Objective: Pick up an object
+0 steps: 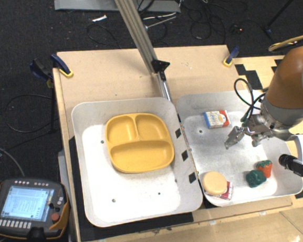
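We find the gripper hanging over the right bin, reaching in from the right under the orange band of the arm. Its two fingers are spread apart with nothing between them, and they point down and to the left toward the bare middle of the bin floor.

Closest to it, up and to the left, lies a small box printed in red, white and blue, flat on the bin floor and apart from the fingers. Below the gripper, near the bin's front right corner, a green toy lies touching an orange-red toy, which may be a carrot or a strawberry; we cannot tell which. At the front edge, further left, a round tan piece like a bun rests on a red-edged wrapper. Dark cables loop from the wrist just above the fingers.

Moving outward, the left bin holds a yellow divided plate, right side up, with three compartments. A slanted metal pole crosses the bench behind the bins. Off the bench at lower left sits a teach pendant with a lit screen.
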